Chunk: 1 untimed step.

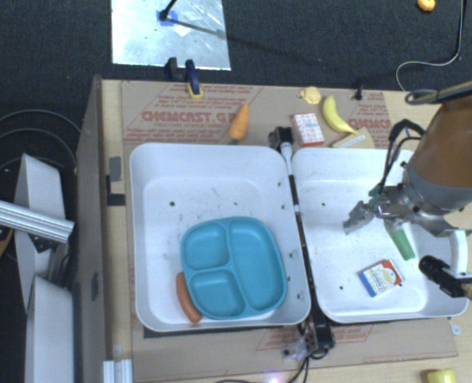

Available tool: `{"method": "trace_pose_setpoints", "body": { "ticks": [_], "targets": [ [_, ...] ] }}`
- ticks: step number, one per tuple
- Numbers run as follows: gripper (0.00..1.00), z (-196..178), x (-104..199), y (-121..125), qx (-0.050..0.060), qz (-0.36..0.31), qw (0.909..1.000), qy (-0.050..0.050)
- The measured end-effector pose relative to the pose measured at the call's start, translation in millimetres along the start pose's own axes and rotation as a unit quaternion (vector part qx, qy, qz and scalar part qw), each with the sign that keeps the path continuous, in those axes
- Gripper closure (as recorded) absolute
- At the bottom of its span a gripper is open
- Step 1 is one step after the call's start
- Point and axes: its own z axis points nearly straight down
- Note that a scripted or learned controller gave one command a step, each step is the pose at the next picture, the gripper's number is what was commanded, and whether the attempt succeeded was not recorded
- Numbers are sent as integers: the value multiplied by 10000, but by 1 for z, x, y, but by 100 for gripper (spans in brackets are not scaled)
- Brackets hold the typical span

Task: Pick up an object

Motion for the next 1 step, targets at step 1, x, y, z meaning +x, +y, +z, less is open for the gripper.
{"method": "trace_pose_setpoints", "body": {
  "ticks": [1],
  "targets": [
    [0,-26,-60,-34,-10,34,10000,-12]
  ]
}}
